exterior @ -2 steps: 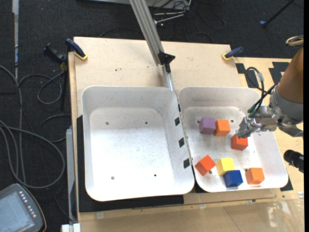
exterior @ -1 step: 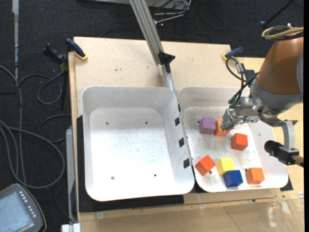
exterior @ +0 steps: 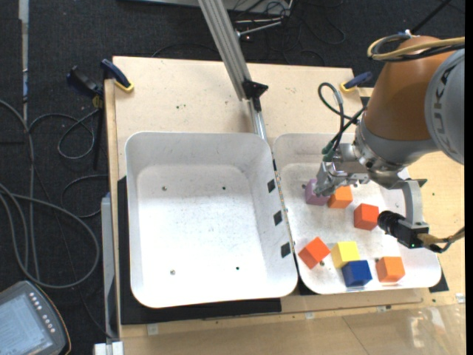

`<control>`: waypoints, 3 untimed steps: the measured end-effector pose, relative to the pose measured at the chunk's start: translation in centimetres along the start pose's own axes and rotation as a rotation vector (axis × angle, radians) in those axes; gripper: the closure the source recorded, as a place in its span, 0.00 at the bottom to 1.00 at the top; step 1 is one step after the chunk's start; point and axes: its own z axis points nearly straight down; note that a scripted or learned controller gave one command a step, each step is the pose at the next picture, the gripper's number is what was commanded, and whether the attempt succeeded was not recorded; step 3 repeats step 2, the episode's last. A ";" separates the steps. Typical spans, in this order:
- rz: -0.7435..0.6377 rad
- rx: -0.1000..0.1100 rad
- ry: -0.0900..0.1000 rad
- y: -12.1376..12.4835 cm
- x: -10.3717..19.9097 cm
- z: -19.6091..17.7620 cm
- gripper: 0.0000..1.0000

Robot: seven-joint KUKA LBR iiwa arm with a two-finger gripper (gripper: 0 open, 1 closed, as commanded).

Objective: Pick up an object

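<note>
My gripper (exterior: 326,186) reaches down into the right bin (exterior: 295,148), right over a purple block (exterior: 315,195) near the bin's left wall. An orange block (exterior: 341,197) sits just to the right of the purple one, touching or nearly touching it. A red-orange block (exterior: 366,217) lies further right. Along the front of the bin lie an orange block (exterior: 315,251), a yellow block (exterior: 344,254), a blue block (exterior: 356,273) and another orange block (exterior: 390,268). The arm's wrist hides the fingers.
The left bin (exterior: 199,217) stands beside the right one, sharing a raised wall (exterior: 277,198). A slanted metal pole (exterior: 225,35) crosses the bench at the back. Clamps sit at the bench's rear corners (exterior: 118,76).
</note>
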 end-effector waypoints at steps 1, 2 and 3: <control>0.000 0.001 0.000 1.6 4.7 1.5 1.00; 0.000 0.001 0.000 3.5 9.3 2.6 1.00; 0.000 0.001 0.000 3.5 9.3 2.6 1.00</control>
